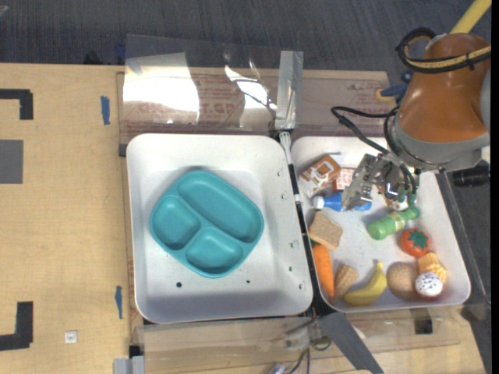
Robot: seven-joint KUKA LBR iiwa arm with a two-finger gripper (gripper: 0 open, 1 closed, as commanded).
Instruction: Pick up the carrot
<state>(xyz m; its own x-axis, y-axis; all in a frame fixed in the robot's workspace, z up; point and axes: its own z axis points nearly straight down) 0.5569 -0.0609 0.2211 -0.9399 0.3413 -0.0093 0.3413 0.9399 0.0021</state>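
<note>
Carrot (323, 269) jammed against right bin's (456, 232) left wall at 9 o'clock; cracker (326, 229) touching at 12, bread piece (344, 275) and banana (369, 285) crowding 3. Open floor mid-bin around 1 o'clock. Left bin: teal tray (206, 221) centre, margins free.

arm (444, 92): cut by right edge | blue item (337, 202): partly under gripper (374, 187)

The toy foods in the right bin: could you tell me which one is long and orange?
The carrot, lying against the bin's left wall beside the yellow banana.
</note>
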